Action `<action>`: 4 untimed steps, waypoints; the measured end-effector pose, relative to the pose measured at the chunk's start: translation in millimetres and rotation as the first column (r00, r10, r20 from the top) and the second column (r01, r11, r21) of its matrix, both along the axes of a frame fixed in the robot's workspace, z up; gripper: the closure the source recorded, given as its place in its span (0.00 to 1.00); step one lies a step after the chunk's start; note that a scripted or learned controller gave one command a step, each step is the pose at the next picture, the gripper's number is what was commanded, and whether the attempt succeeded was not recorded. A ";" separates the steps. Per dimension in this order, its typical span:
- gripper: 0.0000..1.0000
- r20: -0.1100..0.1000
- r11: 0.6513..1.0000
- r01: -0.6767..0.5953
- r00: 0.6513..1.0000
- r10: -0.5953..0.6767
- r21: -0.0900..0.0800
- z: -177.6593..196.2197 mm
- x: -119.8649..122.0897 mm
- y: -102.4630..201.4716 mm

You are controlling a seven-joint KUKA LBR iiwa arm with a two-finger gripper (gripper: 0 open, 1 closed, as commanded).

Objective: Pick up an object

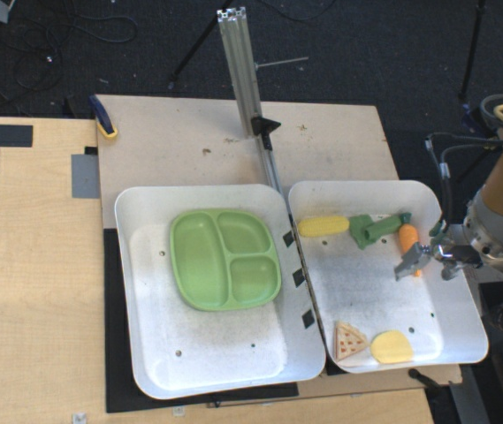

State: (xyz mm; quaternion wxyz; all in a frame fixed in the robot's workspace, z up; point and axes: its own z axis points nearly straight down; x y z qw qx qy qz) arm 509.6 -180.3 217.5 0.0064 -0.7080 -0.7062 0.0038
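We are eyeing the orange carrot, lying right of centre in the right bin, long axis roughly vertical in frame. Our gripper is hovering just below-right of it (jaws spread, grasping nothing, we judge).

A robotics lab: white bins on a bench, cables across dark floor.
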 end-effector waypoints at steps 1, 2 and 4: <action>0.00 0.011 1.000 -0.002 1.000 0.002 -0.002 5.8 2.6 -0.1; 0.00 0.007 1.000 -0.002 1.000 0.002 -0.002 -40.2 6.4 -4.0; 0.00 0.013 1.000 -0.002 1.000 0.002 -0.001 -127.1 6.5 -3.0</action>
